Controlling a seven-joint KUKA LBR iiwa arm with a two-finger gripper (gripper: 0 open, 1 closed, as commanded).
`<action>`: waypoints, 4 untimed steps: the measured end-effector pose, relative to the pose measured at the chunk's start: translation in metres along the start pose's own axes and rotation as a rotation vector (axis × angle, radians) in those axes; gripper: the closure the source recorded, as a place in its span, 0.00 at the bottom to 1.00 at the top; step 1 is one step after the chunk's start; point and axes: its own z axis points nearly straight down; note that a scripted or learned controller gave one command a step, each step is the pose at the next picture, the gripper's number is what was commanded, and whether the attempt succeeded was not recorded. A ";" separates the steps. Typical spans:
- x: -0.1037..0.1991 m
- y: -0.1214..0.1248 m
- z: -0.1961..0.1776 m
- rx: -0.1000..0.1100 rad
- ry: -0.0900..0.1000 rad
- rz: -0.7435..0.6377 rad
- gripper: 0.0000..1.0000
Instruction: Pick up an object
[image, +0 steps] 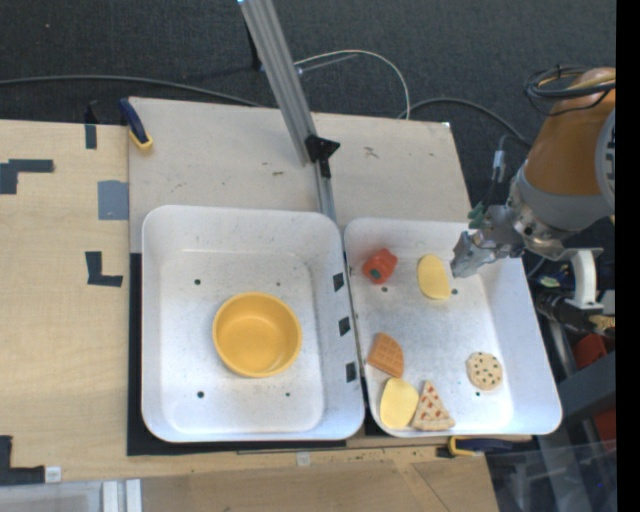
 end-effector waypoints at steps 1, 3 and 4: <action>0.051 -0.004 -0.006 0.000 0.001 -0.002 1.00; 0.168 -0.003 0.003 0.002 0.000 -0.003 1.00; 0.226 -0.004 -0.002 0.000 0.001 -0.003 1.00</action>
